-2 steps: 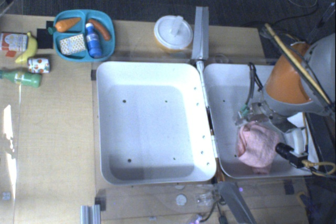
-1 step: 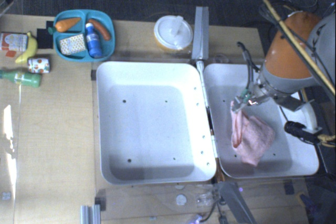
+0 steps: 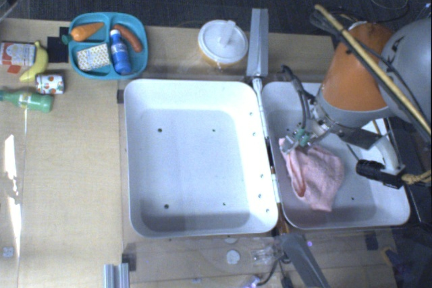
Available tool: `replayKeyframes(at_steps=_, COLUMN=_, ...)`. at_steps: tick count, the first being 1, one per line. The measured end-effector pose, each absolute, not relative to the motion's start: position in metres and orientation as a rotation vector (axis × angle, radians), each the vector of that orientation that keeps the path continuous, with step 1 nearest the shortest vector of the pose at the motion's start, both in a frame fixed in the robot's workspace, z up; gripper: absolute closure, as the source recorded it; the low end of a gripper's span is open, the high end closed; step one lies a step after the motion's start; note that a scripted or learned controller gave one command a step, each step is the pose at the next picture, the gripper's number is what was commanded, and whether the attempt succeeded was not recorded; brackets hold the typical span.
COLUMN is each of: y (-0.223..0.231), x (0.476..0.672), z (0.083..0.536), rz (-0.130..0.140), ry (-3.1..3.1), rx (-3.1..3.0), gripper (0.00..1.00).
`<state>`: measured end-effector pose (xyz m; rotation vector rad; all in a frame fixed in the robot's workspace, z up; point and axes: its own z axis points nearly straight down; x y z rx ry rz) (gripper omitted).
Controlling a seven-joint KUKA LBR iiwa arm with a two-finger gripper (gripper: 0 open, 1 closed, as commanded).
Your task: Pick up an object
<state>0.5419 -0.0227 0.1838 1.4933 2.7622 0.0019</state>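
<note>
Arm reaches in from the right, low over the right bin [image 3: 398, 212]; tool [image 3: 299, 139] sits at the upper left corner of the pink cloth [image 3: 314, 174], touching or just above it; can't tell from this angle whether the tool is released or clenched, and nothing shows as held, so I won't call it a grasp; cloth lies crumpled on the bin floor along the bin's left wall, running from mid-bin toward the near edge; it's the only pickable thing in either bin; left bin [image 3: 135, 165] has nothing the tool is working on; my read: step in hand is the descent/contact phase of the pick, grasp not confirmed; next move calls for closing on a raised fold of the cloth, then a straight lift clear of the bin rim; risks: cloth is soft, a pinch at the corner may catch only a thin layer and slip, or drag along the floor instead of lifting; off to the side on the surface [image 3: 61, 199], at the far left corner, a blue divided tray [image 3: 138, 44] with toy food; a white lidded cup [image 3: 223, 42] at the far edge behind the bins; neither in play.
</note>
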Motion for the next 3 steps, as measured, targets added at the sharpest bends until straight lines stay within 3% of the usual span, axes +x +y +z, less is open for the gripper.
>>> replayKeyframes(at_steps=1, y=0.000, x=0.563, z=0.185, rz=0.004, ry=2.768, rx=1.479, gripper=1.00)
replayKeyframes(at_steps=2, y=0.000, x=0.563, z=0.185, rz=0.004, ry=2.768, rx=1.479, gripper=0.00)
replayKeyframes(at_steps=3, y=-0.064, x=0.561, z=0.185, rz=0.004, ry=2.706, rx=1.586, gripper=0.00)
